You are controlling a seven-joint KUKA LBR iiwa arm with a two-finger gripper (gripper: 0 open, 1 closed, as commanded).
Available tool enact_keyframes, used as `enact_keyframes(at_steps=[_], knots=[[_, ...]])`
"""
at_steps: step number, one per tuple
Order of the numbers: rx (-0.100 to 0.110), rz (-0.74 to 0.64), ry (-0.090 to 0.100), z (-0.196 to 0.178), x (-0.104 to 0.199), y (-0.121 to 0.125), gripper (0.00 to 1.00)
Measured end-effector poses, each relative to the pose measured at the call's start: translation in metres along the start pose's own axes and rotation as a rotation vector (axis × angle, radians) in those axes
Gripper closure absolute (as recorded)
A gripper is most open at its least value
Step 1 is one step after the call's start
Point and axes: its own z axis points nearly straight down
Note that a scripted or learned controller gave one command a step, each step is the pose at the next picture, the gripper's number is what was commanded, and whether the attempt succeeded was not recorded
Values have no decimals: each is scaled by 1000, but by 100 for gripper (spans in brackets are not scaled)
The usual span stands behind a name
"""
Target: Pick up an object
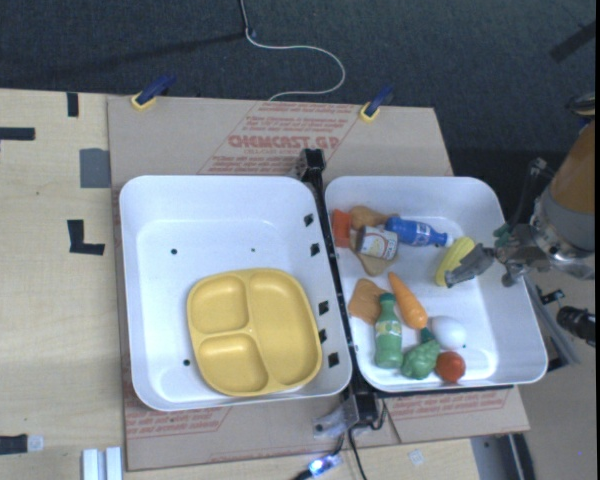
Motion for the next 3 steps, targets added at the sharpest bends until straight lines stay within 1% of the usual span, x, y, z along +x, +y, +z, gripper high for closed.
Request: enact_keyframes(at_steps=[1, 2, 3], knots=[[-13, -5, -4, -8, 1, 3, 0], [-10, -5, -3, 37, 6, 6, 0], [-9, -5, -3, 90, 2, 14, 0]])
